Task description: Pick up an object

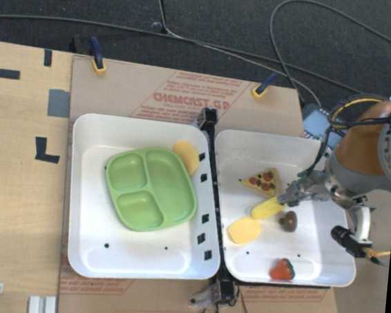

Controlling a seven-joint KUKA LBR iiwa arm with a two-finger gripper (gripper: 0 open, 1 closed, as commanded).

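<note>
With the gripper [294, 195] low in the right bin [329, 274] (finger state cannot be told), it crowds the yellow corn piece [268, 208] and brown object [288, 221], risking a nudge instead of a grasp.

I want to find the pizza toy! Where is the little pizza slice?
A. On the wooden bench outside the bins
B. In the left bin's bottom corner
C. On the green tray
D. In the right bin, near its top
D. The pizza slice lies on the floor of the right bin, in its upper part, above the yellow corn; the green tray sits in the left bin.
</note>
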